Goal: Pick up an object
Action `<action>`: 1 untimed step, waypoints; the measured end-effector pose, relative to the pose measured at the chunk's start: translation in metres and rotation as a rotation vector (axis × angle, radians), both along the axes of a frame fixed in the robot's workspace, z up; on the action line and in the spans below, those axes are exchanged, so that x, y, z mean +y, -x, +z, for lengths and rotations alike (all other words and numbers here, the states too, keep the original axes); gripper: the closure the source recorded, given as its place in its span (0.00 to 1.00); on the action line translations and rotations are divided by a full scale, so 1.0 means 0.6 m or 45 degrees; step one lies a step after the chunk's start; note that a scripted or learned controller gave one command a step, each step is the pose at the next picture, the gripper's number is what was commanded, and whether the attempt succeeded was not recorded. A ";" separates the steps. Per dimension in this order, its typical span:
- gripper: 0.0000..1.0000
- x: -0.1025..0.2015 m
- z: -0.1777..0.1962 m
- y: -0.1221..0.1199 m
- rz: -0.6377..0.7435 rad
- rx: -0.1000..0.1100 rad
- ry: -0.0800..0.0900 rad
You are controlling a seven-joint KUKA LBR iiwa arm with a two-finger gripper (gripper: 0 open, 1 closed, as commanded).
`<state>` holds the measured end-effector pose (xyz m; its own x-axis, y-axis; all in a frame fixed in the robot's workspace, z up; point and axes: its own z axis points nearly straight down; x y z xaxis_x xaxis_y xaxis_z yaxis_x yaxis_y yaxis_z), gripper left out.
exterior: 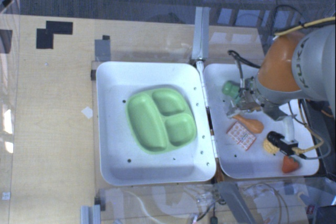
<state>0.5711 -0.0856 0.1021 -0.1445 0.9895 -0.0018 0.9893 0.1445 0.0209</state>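
My gripper [238, 106] hangs low over the right bin [220, 155], near its left half. Just below the gripper lies an orange carrot-shaped piece [250, 124]; I cannot tell whether the two touch. A green rounded object [229, 87] sits just above and left of the gripper. A red-and-white checkered square [241, 136] lies beneath the carrot piece. Nothing shows as held.
A yellow piece [270, 148] and a red piece [289, 164] lie near the right bin's lower right corner. The left bin [113, 165] holds a green divided plate [160, 119]. A metal divider [200, 34] stands between the bins at the back.
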 end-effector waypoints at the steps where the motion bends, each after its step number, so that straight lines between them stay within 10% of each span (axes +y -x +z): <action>1: 1.00 0.115 0.140 -0.067 -0.180 0.019 -0.001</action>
